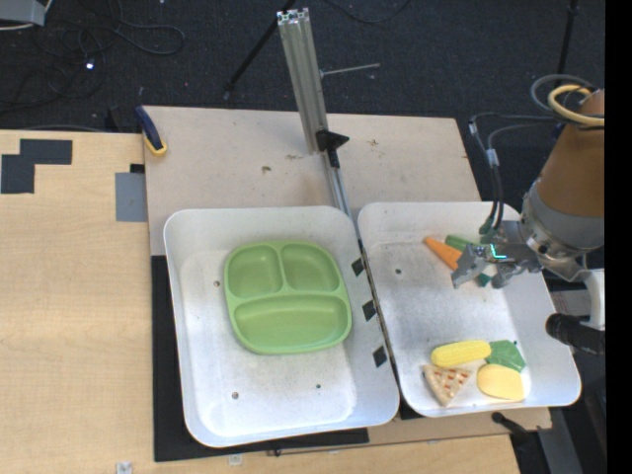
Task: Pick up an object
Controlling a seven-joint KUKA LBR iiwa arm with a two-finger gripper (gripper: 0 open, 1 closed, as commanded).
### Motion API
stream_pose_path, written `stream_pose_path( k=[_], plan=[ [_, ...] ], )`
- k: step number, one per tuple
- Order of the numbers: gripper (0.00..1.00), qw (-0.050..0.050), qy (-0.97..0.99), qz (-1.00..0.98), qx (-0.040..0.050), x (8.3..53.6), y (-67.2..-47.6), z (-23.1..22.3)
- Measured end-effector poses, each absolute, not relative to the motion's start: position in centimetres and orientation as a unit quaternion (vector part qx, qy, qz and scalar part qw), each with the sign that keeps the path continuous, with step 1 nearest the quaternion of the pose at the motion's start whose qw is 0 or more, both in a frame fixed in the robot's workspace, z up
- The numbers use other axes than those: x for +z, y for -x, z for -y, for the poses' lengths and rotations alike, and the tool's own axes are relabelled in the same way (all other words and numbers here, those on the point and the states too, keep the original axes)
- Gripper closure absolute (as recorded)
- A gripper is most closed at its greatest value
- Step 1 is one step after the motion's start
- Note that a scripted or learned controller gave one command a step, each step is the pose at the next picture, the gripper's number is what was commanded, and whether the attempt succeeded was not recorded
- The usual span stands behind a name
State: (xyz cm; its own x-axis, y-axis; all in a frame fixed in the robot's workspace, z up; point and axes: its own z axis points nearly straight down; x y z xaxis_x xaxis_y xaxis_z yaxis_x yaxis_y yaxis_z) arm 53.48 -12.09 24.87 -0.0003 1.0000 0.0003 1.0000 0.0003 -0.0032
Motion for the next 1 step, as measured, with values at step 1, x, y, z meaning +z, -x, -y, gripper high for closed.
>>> stream_pose_path(
  k=[1],
  plan=[
    [0.00,0.001,0.707,0.707,0.0005,24.94,-53.52,12.09]
  ],
)
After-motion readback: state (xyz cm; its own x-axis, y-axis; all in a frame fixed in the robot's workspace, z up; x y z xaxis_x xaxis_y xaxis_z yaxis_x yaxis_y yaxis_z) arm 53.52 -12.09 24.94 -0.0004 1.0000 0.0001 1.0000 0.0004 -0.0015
